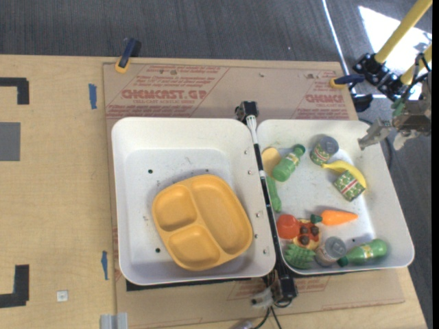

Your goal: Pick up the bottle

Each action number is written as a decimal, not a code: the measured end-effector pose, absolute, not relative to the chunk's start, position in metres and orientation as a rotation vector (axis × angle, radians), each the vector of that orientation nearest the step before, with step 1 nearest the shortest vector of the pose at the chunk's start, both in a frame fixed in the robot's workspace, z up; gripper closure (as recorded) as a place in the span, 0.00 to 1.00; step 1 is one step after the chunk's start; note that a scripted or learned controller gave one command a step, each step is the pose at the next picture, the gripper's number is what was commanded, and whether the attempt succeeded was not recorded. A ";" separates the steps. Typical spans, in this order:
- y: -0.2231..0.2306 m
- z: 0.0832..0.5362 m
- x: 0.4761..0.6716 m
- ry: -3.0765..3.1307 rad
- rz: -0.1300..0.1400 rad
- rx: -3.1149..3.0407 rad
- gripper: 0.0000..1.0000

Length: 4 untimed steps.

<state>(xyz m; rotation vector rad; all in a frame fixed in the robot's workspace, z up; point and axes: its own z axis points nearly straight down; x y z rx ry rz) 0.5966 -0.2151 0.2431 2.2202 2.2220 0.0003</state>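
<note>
Bottles lay in the right bin (394, 204) on my feed: one green bottle (288, 163) near its upper left, another bottle (363, 253) along the lower edge. My gripper (384, 132) hovered at the bin's upper right rim; its state I couldn't tell.

"CHEMCAST GP" in red, printed on brown board (164, 93)

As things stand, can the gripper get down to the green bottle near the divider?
Probably yes. The green bottle lies uncovered in the right bin, nothing over it; the gripper hovers at that bin's far right edge.
</note>
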 end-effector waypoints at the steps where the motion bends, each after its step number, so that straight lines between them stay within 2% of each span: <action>1: -0.154 0.175 0.630 2.098 -0.001 2.342 0.00; 2: -0.121 0.098 0.652 1.802 0.001 2.573 0.00; 3: -0.101 0.089 0.600 1.793 0.008 2.571 0.00; 4: -0.104 0.101 0.601 1.786 0.007 2.568 1.00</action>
